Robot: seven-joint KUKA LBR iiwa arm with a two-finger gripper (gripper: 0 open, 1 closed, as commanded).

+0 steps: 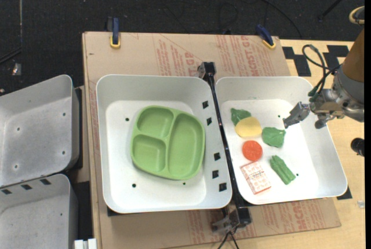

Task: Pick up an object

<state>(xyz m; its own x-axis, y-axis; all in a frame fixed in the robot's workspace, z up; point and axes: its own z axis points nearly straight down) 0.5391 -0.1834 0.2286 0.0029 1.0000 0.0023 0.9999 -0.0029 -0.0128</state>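
Note:
The right bin [324,143] holds several small objects. A yellow lump [248,127] lies against a small green piece [239,114]. To its right is a green lump [273,136]. Below sit an orange-red round piece [252,150], a long green piece [282,169] and a white packet with red print [255,177]. My gripper [305,118] hangs over the bin's upper right part, up and to the right of the green lump. It is open, with nothing between its fingers. One dark finger [293,114] points left toward the objects.
The left bin [110,126] holds a green divided plate [168,142]. A black divider [217,138] runs between the two bins. Grey-white panels [35,126] lie off the bench at the left. Clamps [115,33] hold the board's far edge.

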